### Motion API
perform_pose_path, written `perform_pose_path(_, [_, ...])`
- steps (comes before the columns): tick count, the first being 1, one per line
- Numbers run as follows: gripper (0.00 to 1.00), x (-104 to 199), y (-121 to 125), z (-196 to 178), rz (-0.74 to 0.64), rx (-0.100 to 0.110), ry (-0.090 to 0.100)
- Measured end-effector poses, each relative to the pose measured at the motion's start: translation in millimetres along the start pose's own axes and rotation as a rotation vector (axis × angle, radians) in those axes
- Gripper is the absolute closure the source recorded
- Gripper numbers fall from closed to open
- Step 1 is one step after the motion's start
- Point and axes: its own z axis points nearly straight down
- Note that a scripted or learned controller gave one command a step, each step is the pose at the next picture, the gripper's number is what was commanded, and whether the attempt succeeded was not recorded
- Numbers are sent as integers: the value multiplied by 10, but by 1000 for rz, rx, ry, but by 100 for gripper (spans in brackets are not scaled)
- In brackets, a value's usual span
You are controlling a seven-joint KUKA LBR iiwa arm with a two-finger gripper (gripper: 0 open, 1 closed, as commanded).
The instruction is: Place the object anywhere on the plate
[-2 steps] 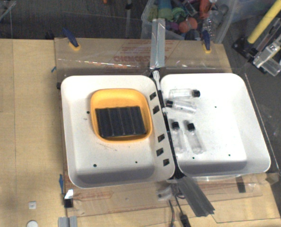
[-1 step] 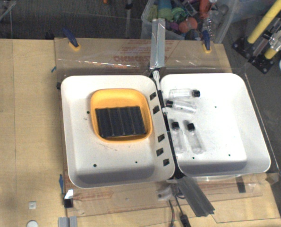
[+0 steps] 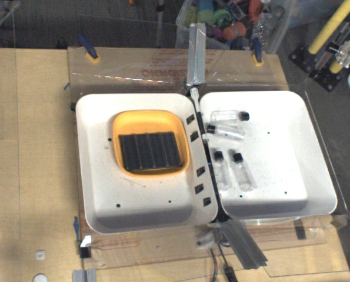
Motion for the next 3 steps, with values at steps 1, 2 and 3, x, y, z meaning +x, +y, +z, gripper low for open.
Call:
perform_pose_path(1, [100, 9, -3, 1, -31, 0, 0])
perform_pose_path(2, [100, 9, -15, -2, -438, -2, 0])
perform_pose_path(3, [100, -19, 6, -2, -743, -3, -5])
